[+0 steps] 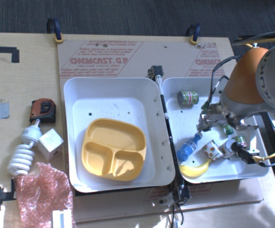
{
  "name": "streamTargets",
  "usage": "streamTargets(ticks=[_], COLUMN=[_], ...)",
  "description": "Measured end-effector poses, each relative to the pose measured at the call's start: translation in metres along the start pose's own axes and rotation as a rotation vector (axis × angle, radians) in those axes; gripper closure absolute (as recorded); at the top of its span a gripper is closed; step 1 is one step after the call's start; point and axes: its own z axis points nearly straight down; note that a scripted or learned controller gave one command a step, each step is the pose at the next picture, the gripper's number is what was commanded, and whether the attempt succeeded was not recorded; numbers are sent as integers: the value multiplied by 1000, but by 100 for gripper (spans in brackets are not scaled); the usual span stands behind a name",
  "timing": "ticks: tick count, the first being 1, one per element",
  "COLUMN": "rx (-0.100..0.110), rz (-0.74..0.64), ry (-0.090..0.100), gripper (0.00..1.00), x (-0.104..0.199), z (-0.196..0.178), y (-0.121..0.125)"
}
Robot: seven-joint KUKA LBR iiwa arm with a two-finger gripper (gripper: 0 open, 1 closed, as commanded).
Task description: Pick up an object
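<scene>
A cluster of small objects lies in the right bin [175, 127] directly beneath and beside the gripper [212, 123], which hangs low over the bin floor; whether it is wide, narrow or closed on anything cannot be told from this angle, as wrist hardware and cables hide its tips. Closest to the gripper are a blue bottle [188, 147] just below and to its left, a small white patterned block [212, 150] just below it, and a yellow banana [194, 170] farther down against the bin's near wall. A green can [188, 98] rests apart, up and to the gripper's left. The crowding looks like the main hazard: a descent between bottle and block could nudge either aside or pinch two at once, and the rounded bottle may roll out of a grasp. The grey arm [270, 84] enters from the right, its orange band [246, 77] above the wrist, bent steeply downward. Far to the gripper's left, the other bin holds a yellow divided tray [113, 148]; a light bulb [24, 148] lies on the surface beyond.
</scene>
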Motion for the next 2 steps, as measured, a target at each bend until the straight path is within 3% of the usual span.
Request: streamTargets(ticks=[1, 2], rx=[0, 4], rz=[0, -3], ry=[0, 1], gripper=[0, 0], x=[0, 16], z=[0, 29], y=[0, -26])
